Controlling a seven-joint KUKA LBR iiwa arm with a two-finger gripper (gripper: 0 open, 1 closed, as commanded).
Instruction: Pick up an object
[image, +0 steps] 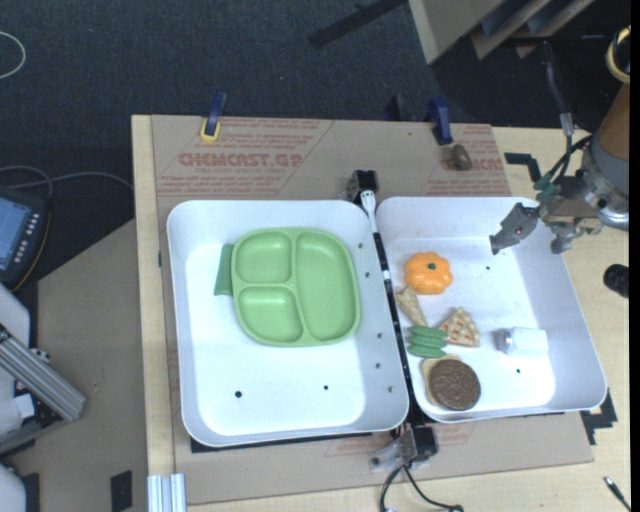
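The right bin (560, 290) holds an orange toy pumpkin (429, 272), a beige wedge (410, 304), a pizza slice (461, 327), green pea pods (428, 342), a round brown cookie (454, 384) and a small white bottle (524, 341) lying on its side. My gripper (535, 232) hovers over the bin's far right corner, up and to the right of the pumpkin. Its fingers (507, 230) are spread open, and nothing sits between them.
The left bin (200, 330) carries a green divided plate (296, 285). A black divider (381, 270) runs between the bins. Blue clamps (213, 116) and a small brown item (459, 156) sit on the bench's far edge. The arm's cables hang at the right.
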